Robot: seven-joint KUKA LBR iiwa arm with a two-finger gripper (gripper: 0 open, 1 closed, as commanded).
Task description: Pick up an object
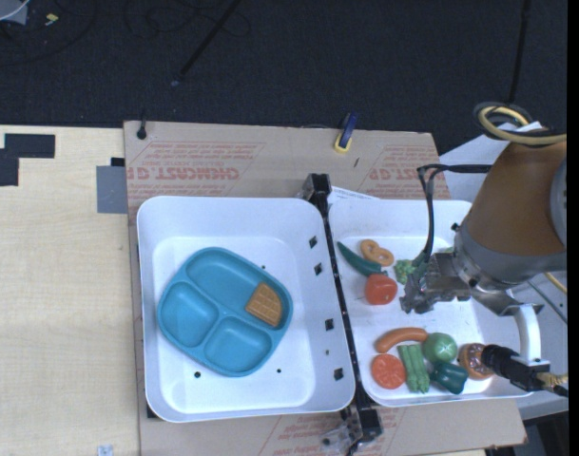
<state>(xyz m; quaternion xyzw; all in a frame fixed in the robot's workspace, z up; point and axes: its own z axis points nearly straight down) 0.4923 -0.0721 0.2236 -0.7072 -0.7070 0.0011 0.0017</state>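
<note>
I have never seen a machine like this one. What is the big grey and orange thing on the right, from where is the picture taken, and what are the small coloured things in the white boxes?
The big thing is a robot arm. It reaches in from the right, and its job is to pick up an object. The single camera is fixed above the bench and looks down at a slant.

At the arm's end is a dark claw, low over the right bin. I cannot tell whether it is open or shut, or whether it holds anything.

The right bin holds toy food: a tomato beside the claw, a green pepper, a pretzel, a sausage, a second tomato and some green pieces near the front.

The left bin holds a blue divided plate with a small waffle lying on it.
</note>
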